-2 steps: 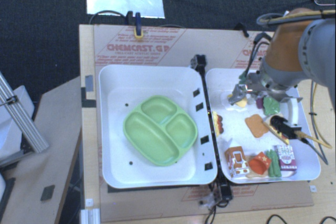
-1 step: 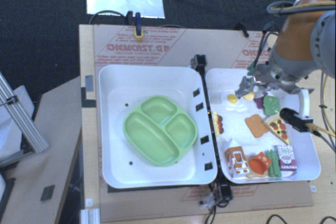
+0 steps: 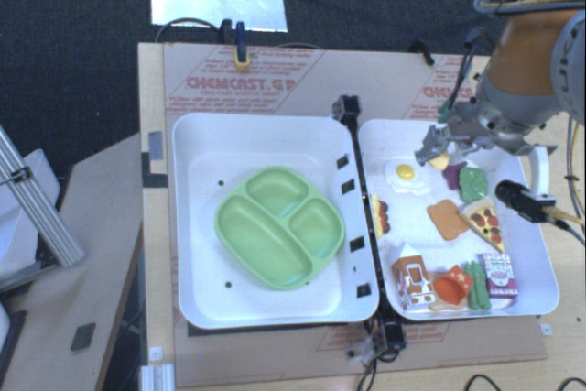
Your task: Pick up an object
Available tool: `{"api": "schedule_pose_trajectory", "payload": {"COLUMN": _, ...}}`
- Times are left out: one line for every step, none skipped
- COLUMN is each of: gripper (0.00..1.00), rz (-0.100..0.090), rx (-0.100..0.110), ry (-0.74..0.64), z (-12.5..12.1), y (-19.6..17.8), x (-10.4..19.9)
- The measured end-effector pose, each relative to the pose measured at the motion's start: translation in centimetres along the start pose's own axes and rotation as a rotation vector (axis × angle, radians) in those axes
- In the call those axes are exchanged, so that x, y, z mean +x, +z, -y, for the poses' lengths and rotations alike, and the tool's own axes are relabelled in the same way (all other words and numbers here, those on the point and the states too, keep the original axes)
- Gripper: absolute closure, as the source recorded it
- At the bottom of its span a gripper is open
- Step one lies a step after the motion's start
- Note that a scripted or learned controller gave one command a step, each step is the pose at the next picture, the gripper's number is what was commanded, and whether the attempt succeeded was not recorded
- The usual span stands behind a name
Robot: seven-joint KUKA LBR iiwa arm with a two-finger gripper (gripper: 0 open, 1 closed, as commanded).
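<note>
the bench [image 3: 275, 73] carries two shallow white bins side by side; the left bin [image 3: 206, 288] holds a green divided plate [image 3: 279, 227] near its middle; the right bin [image 3: 540, 288] is strewn with toy food; the grey and orange arm [image 3: 536, 41] comes in from 3 o'clock, its gripper [image 3: 438, 149] low over the right bin's 11 o'clock area; whether the claw is wide or closed cannot be told, and nothing shows between it; just at its 7 o'clock lies a fried egg [image 3: 405, 176]; at 4 o'clock of the egg sit a toast slice [image 3: 446, 219] and a pizza slice [image 3: 483, 222]; a green leafy piece [image 3: 473, 183] lies above them; along the bin's 6 o'clock edge stand a small carton [image 3: 412, 281] and a red packet [image 3: 497, 274].
</note>
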State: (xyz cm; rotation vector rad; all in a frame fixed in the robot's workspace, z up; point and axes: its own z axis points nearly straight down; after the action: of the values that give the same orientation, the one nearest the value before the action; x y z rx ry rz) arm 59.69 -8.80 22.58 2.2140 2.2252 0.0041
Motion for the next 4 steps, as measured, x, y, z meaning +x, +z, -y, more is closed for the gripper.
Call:
{"api": "schedule_pose_trajectory", "payload": {"gripper": 1.00, "rz": -0.002, "rx": 0.003, "ry": -0.004, "z": 1.1, "y": -1.0, "x": 5.2}}
{"api": "schedule_pose_trajectory", "payload": {"gripper": 1.00, "rz": -0.002, "rx": 0.004, "ry": -0.004, "z": 2.3, "y": -1.4, "x": 10.1}}
{"api": "schedule_pose_trajectory", "payload": {"gripper": 1.00, "rz": -0.002, "rx": 0.003, "ry": -0.004, "z": 2.5, "y": -1.1, "x": 15.3}}
{"api": "schedule_pose_trajectory", "payload": {"gripper": 1.00, "rz": 0.000, "rx": 0.005, "ry": -0.001, "z": 2.7, "y": 1.1, "x": 16.4}}
